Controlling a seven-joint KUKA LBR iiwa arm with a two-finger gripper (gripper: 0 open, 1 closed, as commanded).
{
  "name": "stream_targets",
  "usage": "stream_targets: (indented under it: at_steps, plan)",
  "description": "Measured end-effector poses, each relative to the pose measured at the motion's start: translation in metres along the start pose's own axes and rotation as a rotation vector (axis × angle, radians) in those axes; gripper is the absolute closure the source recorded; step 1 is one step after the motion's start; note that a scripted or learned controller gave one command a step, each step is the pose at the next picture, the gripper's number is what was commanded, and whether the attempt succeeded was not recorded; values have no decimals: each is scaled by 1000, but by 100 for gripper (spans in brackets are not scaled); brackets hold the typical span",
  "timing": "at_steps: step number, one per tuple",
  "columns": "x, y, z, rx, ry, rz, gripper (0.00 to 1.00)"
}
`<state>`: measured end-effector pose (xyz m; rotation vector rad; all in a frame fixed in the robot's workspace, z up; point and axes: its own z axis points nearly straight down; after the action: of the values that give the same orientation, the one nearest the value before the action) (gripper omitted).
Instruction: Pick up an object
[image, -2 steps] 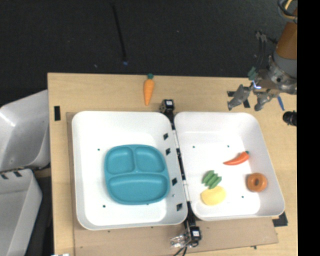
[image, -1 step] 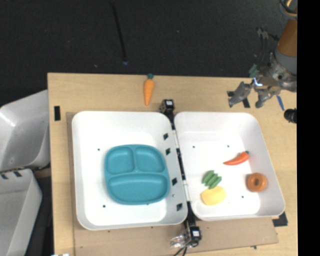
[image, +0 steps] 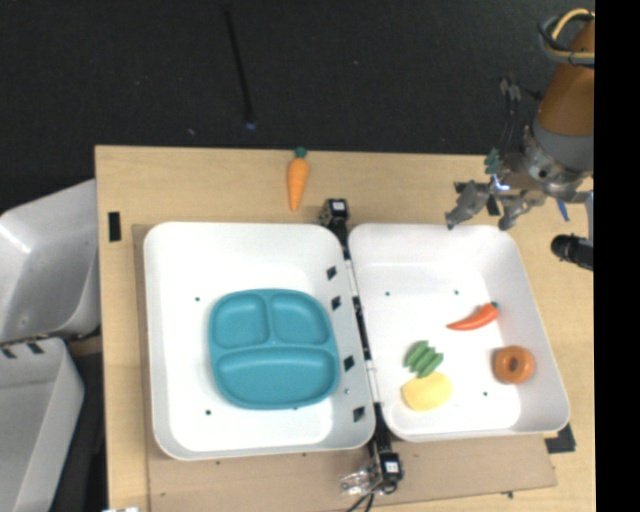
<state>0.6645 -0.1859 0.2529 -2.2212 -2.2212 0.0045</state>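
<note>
Orange-red in colour, a toy chilli pepper lies in the right bin, towards its right-hand half, set at a slant with its stem end uppermost. Below and to the left of it lies a green item, touching a yellow item just beneath. A brown ring doughnut lies near the bin's right wall, apart from the others. All four pieces rest flat on the bin floor and none is in contact with the arm.

Gripper is positioned above the back rim of the right bin, near its far right corner, well apart from every item in the bin. Its fingers stand splayed, with nothing between them. The orange band of the arm shows above the wrist.

Left bin contains a teal divided plate with three compartments, lying flat near the middle; nothing sits in the compartments.

Outside both bins, a toy carrot lies on the wooden bench behind the left bin, green top pointing away. Small black clips join the bins along their shared edge. No legible labels or writing observed.
</note>
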Motion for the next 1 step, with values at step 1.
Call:
stream_targets:
  at_steps: [1]
  plan:
    - [9,-1,51,1,1,-2,0]
